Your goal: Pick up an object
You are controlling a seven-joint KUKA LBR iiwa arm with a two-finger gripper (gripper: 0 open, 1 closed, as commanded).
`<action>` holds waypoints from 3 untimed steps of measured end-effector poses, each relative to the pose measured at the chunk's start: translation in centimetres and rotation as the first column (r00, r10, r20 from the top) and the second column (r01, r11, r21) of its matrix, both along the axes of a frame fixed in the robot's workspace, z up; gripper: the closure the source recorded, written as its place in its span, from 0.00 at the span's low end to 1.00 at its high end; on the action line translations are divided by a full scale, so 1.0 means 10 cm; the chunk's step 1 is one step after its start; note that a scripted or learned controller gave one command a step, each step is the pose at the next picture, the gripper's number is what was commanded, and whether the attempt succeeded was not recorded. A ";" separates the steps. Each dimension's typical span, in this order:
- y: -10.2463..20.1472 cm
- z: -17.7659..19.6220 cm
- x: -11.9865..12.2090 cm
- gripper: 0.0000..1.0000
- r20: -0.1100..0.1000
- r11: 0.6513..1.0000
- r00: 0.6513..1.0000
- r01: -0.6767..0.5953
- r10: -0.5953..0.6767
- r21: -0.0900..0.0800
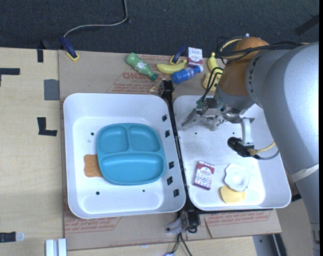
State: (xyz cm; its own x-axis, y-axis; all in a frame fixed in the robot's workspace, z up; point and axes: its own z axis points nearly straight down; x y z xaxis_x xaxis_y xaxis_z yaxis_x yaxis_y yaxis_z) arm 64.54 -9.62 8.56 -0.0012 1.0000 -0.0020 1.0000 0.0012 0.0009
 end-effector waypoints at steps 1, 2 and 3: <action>-0.04 0.00 -0.03 0.00 0.002 1.000 1.000 -0.001 0.001 0.000; -0.02 0.00 0.23 0.00 0.001 1.000 1.000 -0.001 0.001 0.002; -0.06 0.00 0.02 0.00 0.001 1.000 1.000 0.000 0.000 0.000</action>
State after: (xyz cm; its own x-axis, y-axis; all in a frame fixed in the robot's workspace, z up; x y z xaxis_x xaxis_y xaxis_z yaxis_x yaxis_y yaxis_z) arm 64.73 -10.27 8.57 -0.0013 1.0000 -0.0020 1.0000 0.0013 0.0021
